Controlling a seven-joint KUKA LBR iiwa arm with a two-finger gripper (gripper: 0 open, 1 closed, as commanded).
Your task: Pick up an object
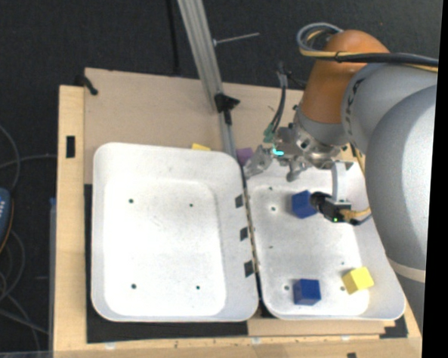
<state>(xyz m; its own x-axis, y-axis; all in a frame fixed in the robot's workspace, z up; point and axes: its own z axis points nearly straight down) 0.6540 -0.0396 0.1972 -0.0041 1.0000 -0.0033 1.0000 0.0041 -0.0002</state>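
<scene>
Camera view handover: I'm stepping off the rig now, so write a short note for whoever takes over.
Gripper: over the far end of the right bin; finger state unclear, nothing seen held.
Things: blue block near the gripper in the right bin; second blue block and yellow block at its near end.
Done: no pick seen.
Left: grasp and lift one; the upper blue block looks closest.
</scene>
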